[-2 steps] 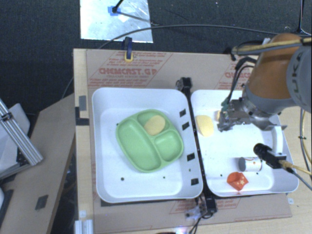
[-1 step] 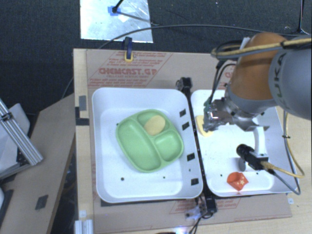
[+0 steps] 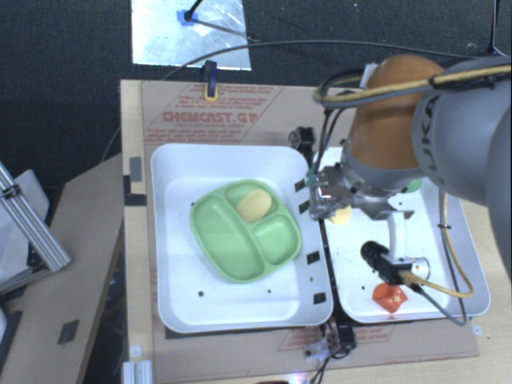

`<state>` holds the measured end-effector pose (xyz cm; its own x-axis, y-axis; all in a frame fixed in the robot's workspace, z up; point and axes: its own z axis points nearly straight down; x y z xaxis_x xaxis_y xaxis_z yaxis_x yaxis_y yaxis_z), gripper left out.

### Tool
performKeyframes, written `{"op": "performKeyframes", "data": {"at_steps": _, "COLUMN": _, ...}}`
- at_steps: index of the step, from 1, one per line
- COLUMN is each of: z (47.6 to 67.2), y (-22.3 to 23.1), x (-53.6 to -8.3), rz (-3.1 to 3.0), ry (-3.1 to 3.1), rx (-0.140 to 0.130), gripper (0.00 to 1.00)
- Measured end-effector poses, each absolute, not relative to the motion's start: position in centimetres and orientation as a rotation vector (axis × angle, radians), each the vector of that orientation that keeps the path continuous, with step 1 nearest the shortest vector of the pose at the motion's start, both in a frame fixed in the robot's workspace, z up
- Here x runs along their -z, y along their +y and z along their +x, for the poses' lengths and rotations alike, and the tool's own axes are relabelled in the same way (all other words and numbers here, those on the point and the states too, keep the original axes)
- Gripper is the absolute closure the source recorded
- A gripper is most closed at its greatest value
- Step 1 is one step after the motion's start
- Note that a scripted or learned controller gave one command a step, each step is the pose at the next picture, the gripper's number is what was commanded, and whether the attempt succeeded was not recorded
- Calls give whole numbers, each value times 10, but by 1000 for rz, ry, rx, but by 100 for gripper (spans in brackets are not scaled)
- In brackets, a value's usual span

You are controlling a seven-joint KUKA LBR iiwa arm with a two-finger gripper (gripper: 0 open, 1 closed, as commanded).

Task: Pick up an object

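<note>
- Step: grasp attempt in the right bin (image 3: pixel 352 298). The gripper (image 3: pixel 322 197) sits low at that bin's left wall, near the divider between the bins.
- Likely target: the pale bit (image 3: pixel 342 215), touching or just under the gripper on the right bin's floor. It could be contact or only overlap in this view.
- Gripper open or closed: cannot tell, since the wrist and arm (image 3: pixel 468 126) cover it from above. No hold can be claimed.
- Other candidates:
  - the red bit (image 3: pixel 390 298), near the front of the right bin, well apart from the gripper
  - the lump (image 3: pixel 255 205), yellow, in the far small compartment of the green plate (image 3: pixel 232 250) in the left bin (image 3: pixel 178 214)
- Next move, as a judgement: if the pale bit is caught, a straight lift clear of the wall would confirm it. If not, the gripper should re-centre over it. The wall is close, so there is little room on that side.
- Hard to read:
  - the pale bit is half hidden, so its shape is unclear
  - the green bit (image 3: pixel 413 186) peeks out from behind the wrist and can't be identified
  - the arm masks the back of the right bin
</note>
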<state>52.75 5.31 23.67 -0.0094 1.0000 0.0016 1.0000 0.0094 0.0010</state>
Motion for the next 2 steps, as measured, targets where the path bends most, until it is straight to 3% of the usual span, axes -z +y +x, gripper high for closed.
{"op": "performKeyframes", "data": {"at_steps": 1, "z": 515, "y": 101, "x": -239, "rz": -2208, "ry": -2232, "rx": 3, "gripper": 100}}
{"op": "performKeyframes", "data": {"at_steps": 2, "z": 516, "y": 98, "x": -239, "rz": -2216, "ry": -2227, "rx": 1, "gripper": 0}}
